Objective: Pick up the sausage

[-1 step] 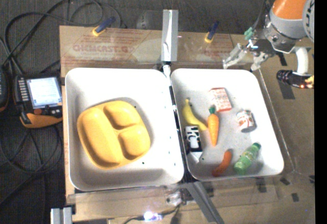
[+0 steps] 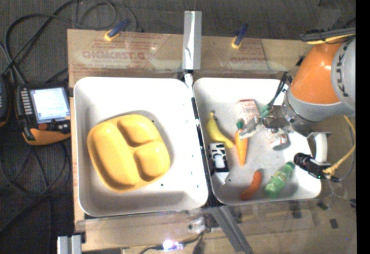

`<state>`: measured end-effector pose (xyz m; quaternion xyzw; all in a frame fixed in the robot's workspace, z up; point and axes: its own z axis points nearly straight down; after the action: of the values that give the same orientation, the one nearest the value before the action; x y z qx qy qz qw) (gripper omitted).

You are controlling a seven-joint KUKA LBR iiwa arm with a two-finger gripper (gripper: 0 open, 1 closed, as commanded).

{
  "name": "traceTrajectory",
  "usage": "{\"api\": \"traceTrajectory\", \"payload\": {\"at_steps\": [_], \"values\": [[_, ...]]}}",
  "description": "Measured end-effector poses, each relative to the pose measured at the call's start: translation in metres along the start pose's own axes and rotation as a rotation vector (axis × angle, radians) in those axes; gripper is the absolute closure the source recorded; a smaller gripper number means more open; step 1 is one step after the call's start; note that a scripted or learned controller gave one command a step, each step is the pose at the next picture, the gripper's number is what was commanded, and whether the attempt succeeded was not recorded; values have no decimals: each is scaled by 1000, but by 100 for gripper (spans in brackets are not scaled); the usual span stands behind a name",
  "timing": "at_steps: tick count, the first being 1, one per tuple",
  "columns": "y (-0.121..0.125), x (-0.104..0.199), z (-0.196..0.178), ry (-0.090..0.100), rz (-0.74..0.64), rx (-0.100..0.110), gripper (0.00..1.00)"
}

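Right white bin [image 2: 231, 88]: the small reddish-orange sausage [image 2: 251, 184] lies near the front wall, tilted, free of any grip. The green plastic bottle [image 2: 279, 179] lies just beside it on the right, close enough that they may touch; cannot tell from this angle.

The grey arm with its orange band [image 2: 317, 80] reaches in from the right. Its hand [image 2: 267, 121] sits over the middle of the bin, near the orange carrot [image 2: 241, 148] and the small red-and-white carton [image 2: 248, 111], well apart from the sausage. Hand is blurred against the clutter; cannot tell whether it is spread or closed, and nothing visibly sits in it.

Also in this bin: yellow banana [image 2: 217, 130] and a black-and-white block [image 2: 218, 155]. Left white bin [image 2: 81, 143] holds a yellow divided tray [image 2: 129, 150].

Risks, as judged:
- Hand is closest to the carrot and carton; a descent from here would likely take the wrong item.
- Bottle crowds the sausage's right side; a finger landing there could nudge the bottle or roll the sausage away.
- Sausage is near the front wall, leaving little room on that side.
- Rounded, small body: an off-centre pinch may squirt it out.
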<state>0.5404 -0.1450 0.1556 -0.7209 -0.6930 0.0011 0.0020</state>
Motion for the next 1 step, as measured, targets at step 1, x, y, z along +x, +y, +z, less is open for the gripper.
{"api": "traceTrajectory", "payload": {"at_steps": [1], "values": [[7,-24,-42,0,-95,-3,0]]}}
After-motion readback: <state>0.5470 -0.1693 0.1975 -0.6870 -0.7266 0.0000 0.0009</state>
